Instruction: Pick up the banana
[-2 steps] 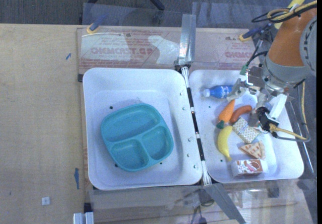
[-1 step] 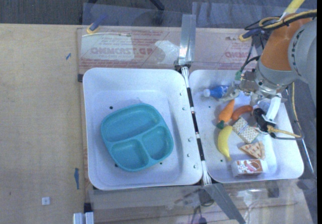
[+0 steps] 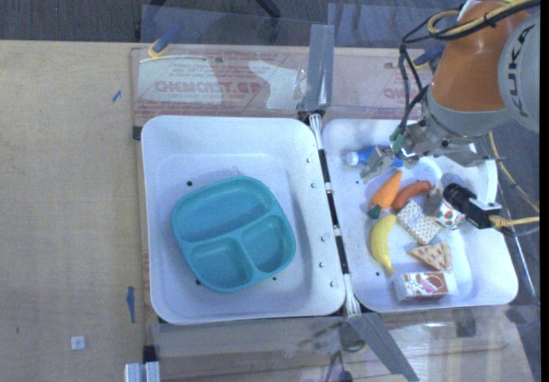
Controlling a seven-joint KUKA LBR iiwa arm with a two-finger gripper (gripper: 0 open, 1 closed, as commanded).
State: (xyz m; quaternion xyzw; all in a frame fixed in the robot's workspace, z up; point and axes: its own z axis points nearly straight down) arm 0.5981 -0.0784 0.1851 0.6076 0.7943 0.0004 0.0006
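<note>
Banana (image 3: 383,242) lies in the right bin (image 3: 502,286), lower middle.
"KUKA" partly reads on the arm (image 3: 480,63); the claw (image 3: 403,144) hovers up-frame of the banana, its grip state hidden.

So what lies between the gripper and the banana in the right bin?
In the camera view, the carrot lies between the gripper and the banana, its green end close to the banana's top.

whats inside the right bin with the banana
The right bin holds the banana, a carrot, a sausage, a cracker, a pizza slice and a small carton. The arm covers its upper right corner.
</note>
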